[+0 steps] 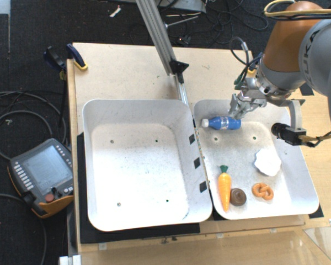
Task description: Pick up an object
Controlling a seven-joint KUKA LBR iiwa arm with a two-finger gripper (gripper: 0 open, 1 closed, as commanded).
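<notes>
In the right bin (298, 195) lie five things: one blue bottle (223, 123) on its side at 11 o'clock, one carrot (224, 187), one brown disc (238, 197), one pretzel (262, 191), one white lump (267, 162). The hand (238, 108) hangs just above the bottle's 1 o'clock end; whether it is released or clenched cannot be told.

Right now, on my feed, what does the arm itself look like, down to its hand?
The arm is bulky with rounded grey casing and a broad orange band above the wrist. Thin cables loop over its top and run down beside the wrist. It tapers to a small metallic grey hand. A black cylindrical fitting sits below the arm.
</notes>
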